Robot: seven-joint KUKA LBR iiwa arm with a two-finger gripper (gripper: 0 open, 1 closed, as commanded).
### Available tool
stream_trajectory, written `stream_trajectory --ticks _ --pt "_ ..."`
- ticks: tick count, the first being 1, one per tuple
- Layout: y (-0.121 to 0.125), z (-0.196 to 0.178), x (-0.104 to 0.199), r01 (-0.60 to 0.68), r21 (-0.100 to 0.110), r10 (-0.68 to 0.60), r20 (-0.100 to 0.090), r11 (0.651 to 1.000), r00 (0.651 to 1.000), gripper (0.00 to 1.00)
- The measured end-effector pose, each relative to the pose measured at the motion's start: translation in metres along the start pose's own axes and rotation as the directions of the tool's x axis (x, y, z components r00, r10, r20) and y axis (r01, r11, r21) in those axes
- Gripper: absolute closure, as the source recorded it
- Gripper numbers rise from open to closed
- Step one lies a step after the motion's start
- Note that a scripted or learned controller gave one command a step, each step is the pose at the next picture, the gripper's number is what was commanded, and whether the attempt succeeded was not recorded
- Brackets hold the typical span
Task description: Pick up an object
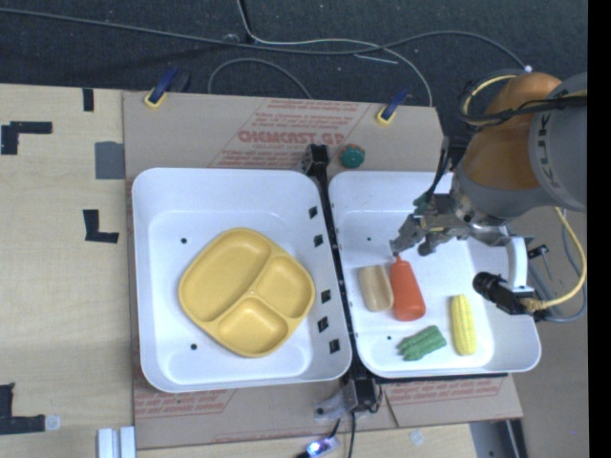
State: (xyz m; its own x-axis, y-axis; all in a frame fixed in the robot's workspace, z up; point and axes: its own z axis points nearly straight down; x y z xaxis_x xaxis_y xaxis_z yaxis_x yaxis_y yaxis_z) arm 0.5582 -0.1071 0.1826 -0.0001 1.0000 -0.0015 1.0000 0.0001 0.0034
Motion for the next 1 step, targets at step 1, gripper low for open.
stream_trajectory --ticks 1 --pt "0.0051 -0.0434 0.0033 0.002 0.0 -0.002 0.0 1.0 1.0 1.0"
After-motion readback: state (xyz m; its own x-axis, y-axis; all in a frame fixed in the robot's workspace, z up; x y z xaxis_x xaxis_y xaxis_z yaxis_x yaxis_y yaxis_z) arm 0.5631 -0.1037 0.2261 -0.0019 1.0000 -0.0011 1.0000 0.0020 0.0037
